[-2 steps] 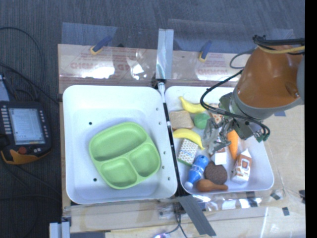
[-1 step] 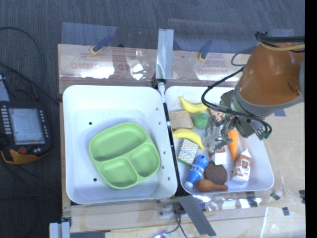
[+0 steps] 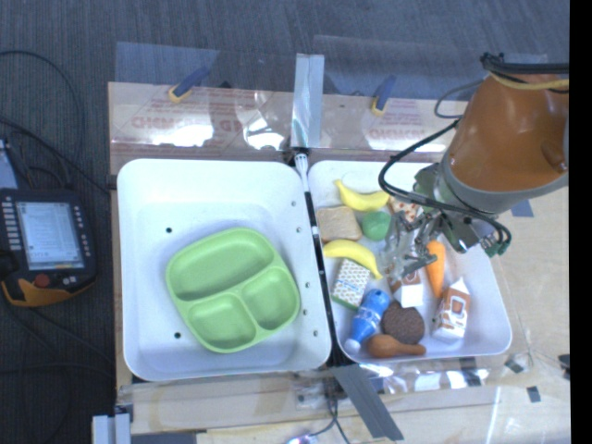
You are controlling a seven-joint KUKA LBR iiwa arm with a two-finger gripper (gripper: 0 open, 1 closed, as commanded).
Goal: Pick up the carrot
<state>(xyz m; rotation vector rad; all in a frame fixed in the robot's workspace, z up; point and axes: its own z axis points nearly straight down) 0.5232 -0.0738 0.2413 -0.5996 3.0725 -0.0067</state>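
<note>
The bench (image 3: 213, 109) carries two shallow white bins side by side, and the grey arm with its orange band (image 3: 509, 132) reaches in over the right one. The left bin (image 3: 148, 202) holds a green divided plate (image 3: 233, 289). The right bin (image 3: 490, 336) is crowded: two bananas, one near the back (image 3: 359, 195) and one further forward (image 3: 350, 252), a slice of bread (image 3: 337, 222), a green round item (image 3: 375, 224), a checkered packet (image 3: 350, 283), a blue bottle (image 3: 368, 314), a dark round cookie (image 3: 403, 322), a brown drumstick (image 3: 393, 346) and a small carton (image 3: 450, 311). The carrot (image 3: 436, 265) lies in the right half of this bin, orange and slender, running front to back just beside the carton. The tool (image 3: 414, 248) hangs low over the middle of the bin, its metal fingers just beside the carrot's left edge, perhaps touching it; whether they stand apart or together I cannot tell from this slant. The carrot appears to rest in the bin, not lifted, so the task looks at the approach or grasp stage: closing on the carrot and raising it clear of its neighbours is left to do.
</note>
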